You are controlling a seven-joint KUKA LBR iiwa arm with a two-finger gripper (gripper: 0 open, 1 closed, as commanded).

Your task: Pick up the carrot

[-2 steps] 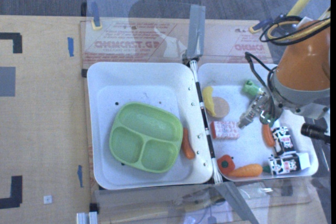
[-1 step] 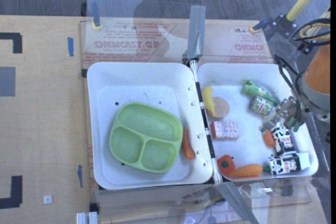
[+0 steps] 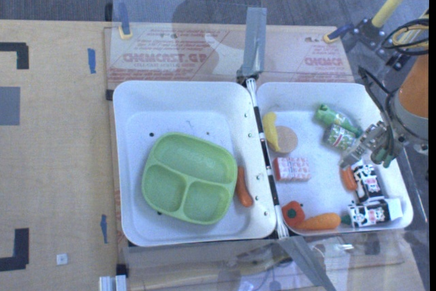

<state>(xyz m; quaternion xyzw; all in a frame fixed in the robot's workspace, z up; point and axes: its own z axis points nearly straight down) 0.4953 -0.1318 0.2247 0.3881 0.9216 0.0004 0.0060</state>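
Observation:
The carrot is an orange toy with a green top. It lies on its side along the front wall of the right bin, green end to the left. My gripper hangs over the right side of that bin, next to a green can and above a cow-patterned carton. It is well behind and to the right of the carrot, and nothing of the carrot is in it.
The right bin also holds a banana, a round cookie, a red and white pack, a green bottle, a small orange piece and a second carton. In the left bin are a green divided plate and an orange sausage-like piece.

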